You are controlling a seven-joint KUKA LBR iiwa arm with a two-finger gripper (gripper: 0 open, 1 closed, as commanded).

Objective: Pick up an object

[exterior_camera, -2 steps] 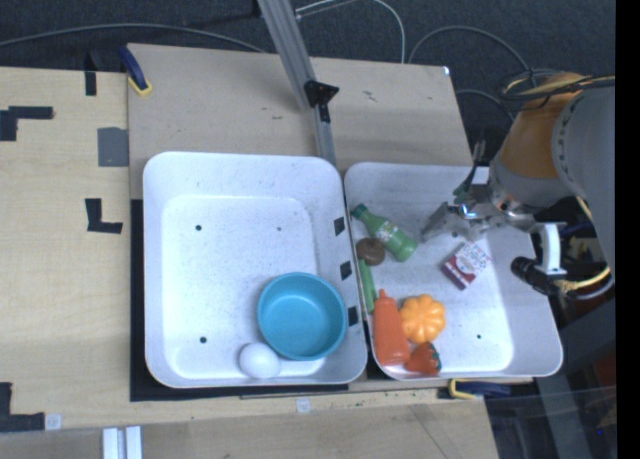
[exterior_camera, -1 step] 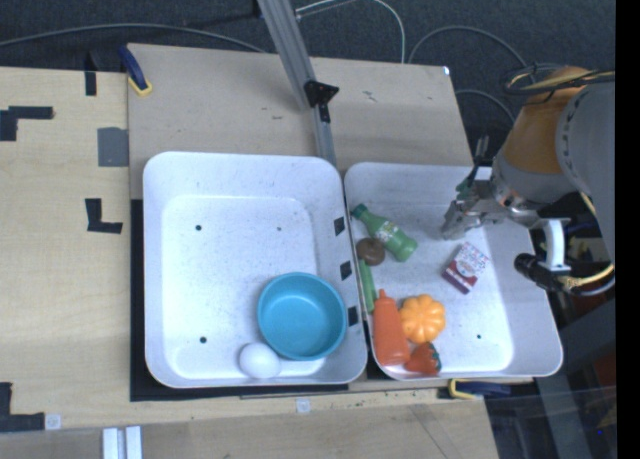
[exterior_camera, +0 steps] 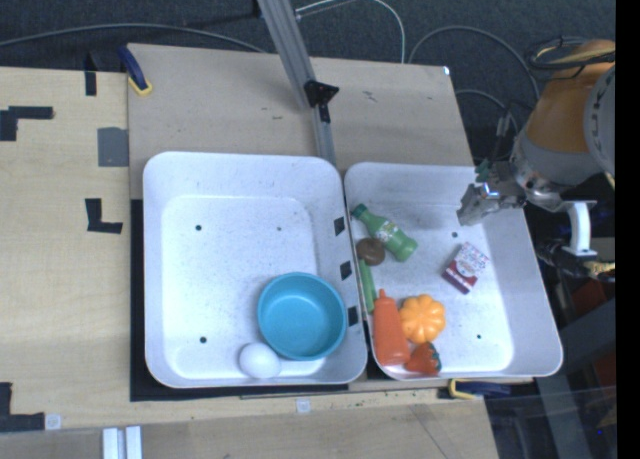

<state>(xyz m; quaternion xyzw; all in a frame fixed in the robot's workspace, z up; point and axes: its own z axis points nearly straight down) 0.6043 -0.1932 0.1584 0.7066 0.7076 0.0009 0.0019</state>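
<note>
Two white bins sit side by side on the bench: the left bin [exterior_camera: 180, 247] and the right bin [exterior_camera: 520, 327], touching along their inner walls. One grey arm [exterior_camera: 565, 127] with an orange band reaches over the right bin's far right rim, and its gripper [exterior_camera: 478, 205] hangs above that bin's upper right part; whether its pincer is open or closed cannot be told, and nothing shows in it.

Taking the right bin as landmark, the left bin beside it holds one blue bowl [exterior_camera: 300, 314] and one white ball [exterior_camera: 259, 359] touching the bowl's near-left side.

Inside the right bin lie one orange bottle [exterior_camera: 388, 329], one small pumpkin [exterior_camera: 422, 318] just beside it, one green bottle [exterior_camera: 386, 234], one red-and-white packet [exterior_camera: 466, 267] below the gripper, one brown round piece [exterior_camera: 371, 251], one slim green piece [exterior_camera: 367, 287] and one small red piece [exterior_camera: 424, 359].
</note>
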